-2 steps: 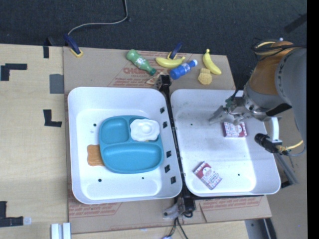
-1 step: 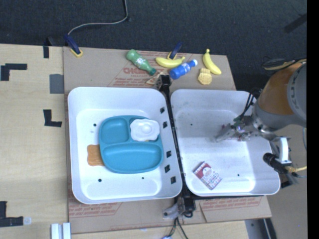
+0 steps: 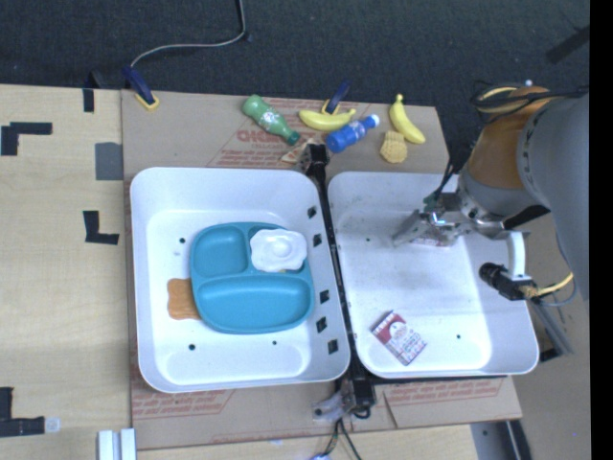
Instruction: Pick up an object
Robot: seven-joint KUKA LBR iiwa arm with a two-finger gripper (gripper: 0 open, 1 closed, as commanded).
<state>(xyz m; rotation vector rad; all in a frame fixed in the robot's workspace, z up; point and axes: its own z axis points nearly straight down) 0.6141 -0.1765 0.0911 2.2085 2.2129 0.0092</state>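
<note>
In the right bin (image 3: 431, 357) a small red and white packet (image 3: 398, 337) lies near the front edge. My gripper (image 3: 409, 232) hangs over the upper middle of the same bin, well behind the packet, with its fingers spread apart and nothing between them. The left bin (image 3: 158, 199) holds a blue divided plate (image 3: 251, 278) with a white fried-egg toy (image 3: 279, 249) on its upper right part. A tan toast slice (image 3: 179, 299) pokes out from under the plate's left side.
Behind the bins on the cardboard lie a green bottle (image 3: 269, 118), a banana (image 3: 327, 118), a blue bottle (image 3: 351, 133), a second banana (image 3: 405, 122) and a yellow block (image 3: 393, 147). The arm's body (image 3: 536, 161) crowds the right bin's right side.
</note>
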